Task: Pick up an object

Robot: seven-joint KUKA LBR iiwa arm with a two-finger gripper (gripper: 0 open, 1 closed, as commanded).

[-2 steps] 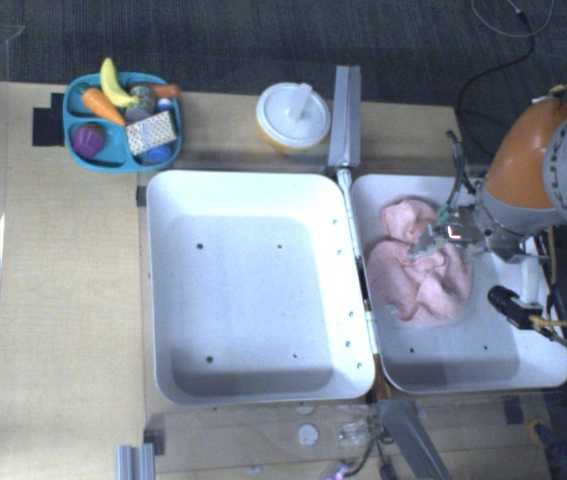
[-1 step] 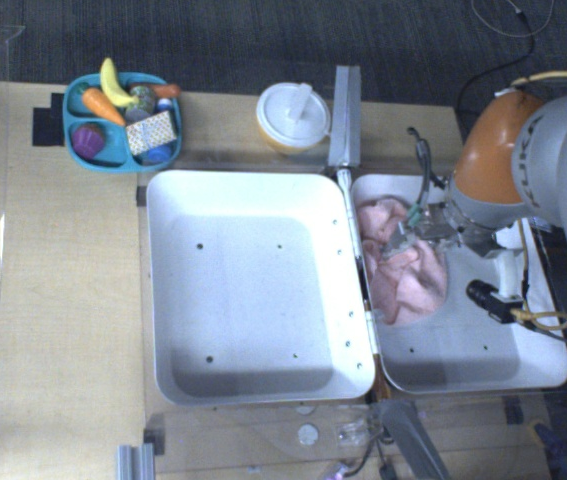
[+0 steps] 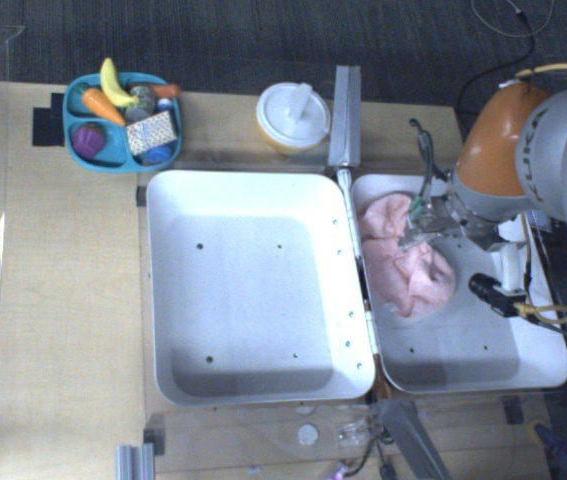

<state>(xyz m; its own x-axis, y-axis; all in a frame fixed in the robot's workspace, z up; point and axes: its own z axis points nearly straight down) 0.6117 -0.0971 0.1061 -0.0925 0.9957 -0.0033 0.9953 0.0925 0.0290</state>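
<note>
arm's at the grab step: the claw [image 3: 415,230] is down in the right bin [image 3: 483,363], pressed into the top of the pink cloth [image 3: 403,258], which lies bunched against that bin's left wall, toward the far end. can't tell how far open the claw is or whether it has any cloth pinched, since the tips are lost in the folds. next move, i'd guess: close on a fold and lift straight up, slow enough to see if the cloth comes w/ it; a soft heap like this can slip out or only trail by a corner. cloth looks fluffy, crumpled, no fixed shape. bins are smooth hard white plastic, shallow, rounded corners, a few small dark dots in the floors. left bin [image 3: 253,298] sits just beside the right one. far left on the wooden bench [image 3: 53,298] there's a blue tray [image 3: 75,156] w/ toy food, and a round white lidded cup [image 3: 293,115] at the far side.
</note>
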